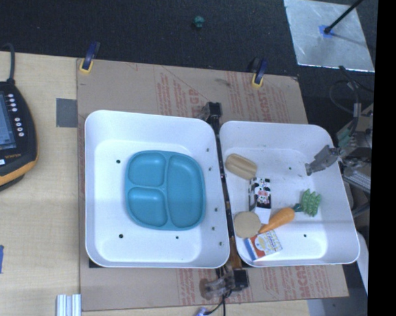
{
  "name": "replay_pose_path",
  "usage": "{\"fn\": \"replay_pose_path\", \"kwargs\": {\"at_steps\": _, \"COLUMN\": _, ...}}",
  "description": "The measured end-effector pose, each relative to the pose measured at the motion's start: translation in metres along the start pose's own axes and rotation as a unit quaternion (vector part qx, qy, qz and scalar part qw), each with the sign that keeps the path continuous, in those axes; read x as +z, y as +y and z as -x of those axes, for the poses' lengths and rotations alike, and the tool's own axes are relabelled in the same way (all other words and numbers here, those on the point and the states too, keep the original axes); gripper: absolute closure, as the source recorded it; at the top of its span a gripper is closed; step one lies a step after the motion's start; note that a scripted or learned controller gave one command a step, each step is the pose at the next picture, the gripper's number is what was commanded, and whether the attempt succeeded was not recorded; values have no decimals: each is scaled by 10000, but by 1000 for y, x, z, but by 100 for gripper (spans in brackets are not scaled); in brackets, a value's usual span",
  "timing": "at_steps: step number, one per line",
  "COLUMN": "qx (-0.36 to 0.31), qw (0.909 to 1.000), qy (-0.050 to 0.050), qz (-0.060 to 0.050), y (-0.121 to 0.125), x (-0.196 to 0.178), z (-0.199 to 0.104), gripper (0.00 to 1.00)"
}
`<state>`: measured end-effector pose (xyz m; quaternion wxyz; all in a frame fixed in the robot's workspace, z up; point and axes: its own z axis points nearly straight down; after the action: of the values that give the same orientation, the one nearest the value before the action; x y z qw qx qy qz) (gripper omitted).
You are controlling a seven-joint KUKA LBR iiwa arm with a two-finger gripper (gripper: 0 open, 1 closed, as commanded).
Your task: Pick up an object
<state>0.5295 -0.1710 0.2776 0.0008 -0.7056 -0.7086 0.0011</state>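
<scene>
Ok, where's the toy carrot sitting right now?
The carrot lies in the right bin, toward its front, tilted between the round tan disc and the green leafy piece.

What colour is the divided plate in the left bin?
The divided plate is light blue, plain with no pattern. It shows clearly in the camera view.

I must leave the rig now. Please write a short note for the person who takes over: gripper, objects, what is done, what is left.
Gripper: over the right bin's far right side, nothing seen between its fingers.
Right bin: toy carrot, tan bread piece, round tan disc, small cow-print carton, printed card.
Left bin: blue divided plate.
Done: nothing picked.
Left: grasp and lift one object.
</scene>
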Motion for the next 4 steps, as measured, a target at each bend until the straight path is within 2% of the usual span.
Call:
{"fn": "replay_pose_path", "kwargs": {"at_steps": 1, "qx": 2, "qw": 10000, "qy": 4, "qz": 1, "y": -4, "x": 174, "z": -54, "gripper": 0}}
{"fn": "replay_pose_path", "kwargs": {"at_steps": 2, "qx": 7, "qw": 10000, "qy": 3, "qz": 2, "y": 64, "x": 186, "z": -44, "gripper": 0}}
{"fn": "replay_pose_path", "kwargs": {"at_steps": 3, "qx": -7, "qw": 10000, "qy": -4, "qz": 7, "y": 68, "x": 186, "z": -56, "gripper": 0}}
{"fn": "replay_pose_path", "kwargs": {"at_steps": 4, "qx": -2, "qw": 10000, "qy": -1, "qz": -12, "y": 48, "x": 186, "z": -44, "gripper": 0}}
